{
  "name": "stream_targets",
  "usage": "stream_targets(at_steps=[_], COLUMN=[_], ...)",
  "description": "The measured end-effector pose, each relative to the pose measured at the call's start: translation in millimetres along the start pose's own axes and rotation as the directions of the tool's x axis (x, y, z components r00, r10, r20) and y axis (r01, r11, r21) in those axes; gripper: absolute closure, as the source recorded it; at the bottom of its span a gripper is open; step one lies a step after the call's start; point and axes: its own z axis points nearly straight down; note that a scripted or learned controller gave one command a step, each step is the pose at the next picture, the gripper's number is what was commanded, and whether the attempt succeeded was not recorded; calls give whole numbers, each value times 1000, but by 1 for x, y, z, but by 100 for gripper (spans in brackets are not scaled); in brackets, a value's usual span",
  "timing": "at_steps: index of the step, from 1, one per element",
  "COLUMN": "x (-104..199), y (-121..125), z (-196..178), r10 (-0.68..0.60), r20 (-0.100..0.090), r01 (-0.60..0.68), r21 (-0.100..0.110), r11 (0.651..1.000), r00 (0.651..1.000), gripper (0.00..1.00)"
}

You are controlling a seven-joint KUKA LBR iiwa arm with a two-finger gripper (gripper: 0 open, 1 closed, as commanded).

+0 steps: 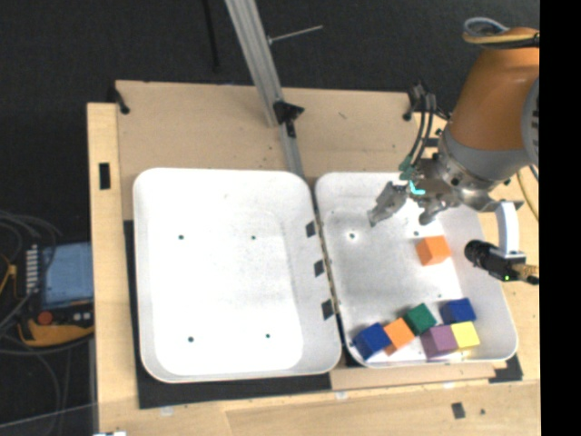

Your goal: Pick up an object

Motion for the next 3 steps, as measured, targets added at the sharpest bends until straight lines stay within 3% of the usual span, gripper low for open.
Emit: stream_targets(at_steps=[1,3], x=[0,3], y=[1,-3], z=[-2,101], r10=[1,5], r20=[1,2], r01=[-1,-5], r21=[-5,4], r11=[1000,1000], r00=[1000,1000], gripper=[0,0])
